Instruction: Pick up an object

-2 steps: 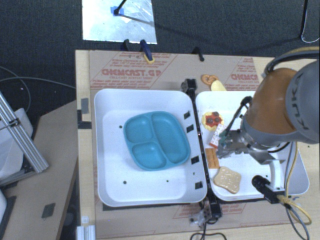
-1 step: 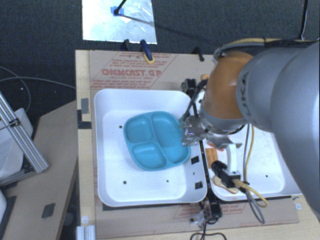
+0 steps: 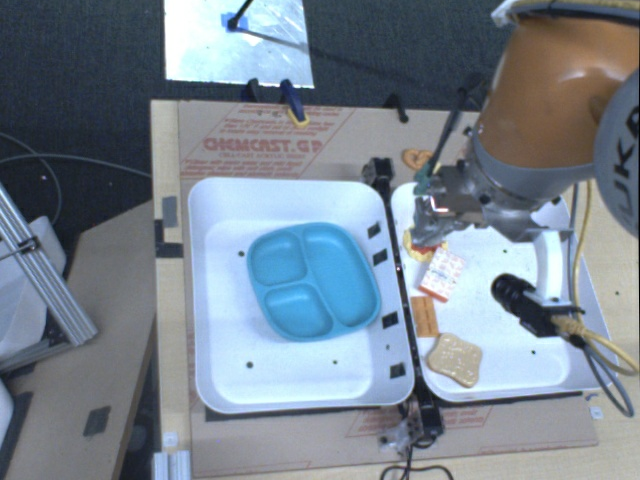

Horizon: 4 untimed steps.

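My gripper (image 3: 427,230) hangs over the far left part of the right bin (image 3: 520,373), beneath the grey and orange wrist. Just under it lies a small yellow item (image 3: 411,241), partly hidden by the gripper. A white packet with red print (image 3: 442,274) lies a little nearer the front, close to the gripper but apart from it. An orange rectangular piece (image 3: 425,317) rests by the bin's left wall. A tan toast slice (image 3: 455,359) sits at the front left of that bin.
The left bin (image 3: 205,268) holds a blue divided plate (image 3: 313,280). A black divider (image 3: 395,268) runs between the bins. A small tan cookie-like thing (image 3: 415,158) lies on the cardboard behind the right bin. The arm's bulk covers the right bin's far right.
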Tool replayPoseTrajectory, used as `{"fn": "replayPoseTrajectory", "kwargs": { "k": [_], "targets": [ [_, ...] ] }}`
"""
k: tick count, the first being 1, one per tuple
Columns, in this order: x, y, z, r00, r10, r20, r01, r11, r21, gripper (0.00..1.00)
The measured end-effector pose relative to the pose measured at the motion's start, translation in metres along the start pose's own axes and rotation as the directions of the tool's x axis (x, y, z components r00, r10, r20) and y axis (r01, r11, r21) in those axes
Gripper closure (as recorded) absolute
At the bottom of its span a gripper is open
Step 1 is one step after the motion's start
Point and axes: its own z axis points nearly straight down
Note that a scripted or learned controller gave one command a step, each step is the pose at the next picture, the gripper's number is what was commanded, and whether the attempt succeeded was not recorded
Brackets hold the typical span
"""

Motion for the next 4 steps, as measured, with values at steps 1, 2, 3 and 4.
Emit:
{"fn": "replayPoseTrajectory", "kwargs": {
  "k": [1,2,3,4],
  "targets": [
    [-0.067,-0.011,-0.081,1.000,0.010,0.005,-0.010,1.000,0.007,1.00],
    [0.019,-0.015,0.004,1.000,-0.006,0.003,0.006,1.000,0.025,1.00],
    [-0.042,-0.013,-0.012,1.000,0.009,0.006,-0.009,1.000,0.015,1.00],
    [0.006,-0.012,-0.087,1.000,-0.003,0.001,0.003,1.000,0.009,1.00]
  ]
}}
